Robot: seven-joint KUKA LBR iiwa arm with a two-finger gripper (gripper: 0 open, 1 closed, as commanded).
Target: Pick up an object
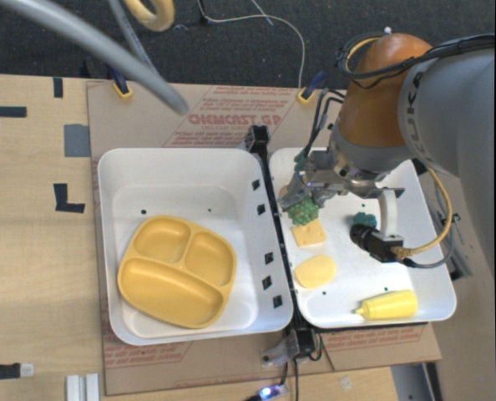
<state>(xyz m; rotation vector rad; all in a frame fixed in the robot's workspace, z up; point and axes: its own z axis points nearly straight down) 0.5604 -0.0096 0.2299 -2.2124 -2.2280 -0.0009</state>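
My gripper (303,197) reaches down into the left part of the right bin (427,224). A small green leafy piece (304,214) lies directly at its tip, touching or nearly touching it. Just in front of that sits a pale yellow square slice (309,236), and closer still a yellow round piece (315,271). A yellow bottle-shaped toy (387,305) lies near the bin's front edge. A small teal object (365,220) rests to the right of the gripper, beside a black fitting on the arm.
The left bin (114,190) holds a yellow divided plate (177,270). A black divider (269,232) runs between the two bins. The arm's grey body and orange band (390,65) cover the back right of the right bin.
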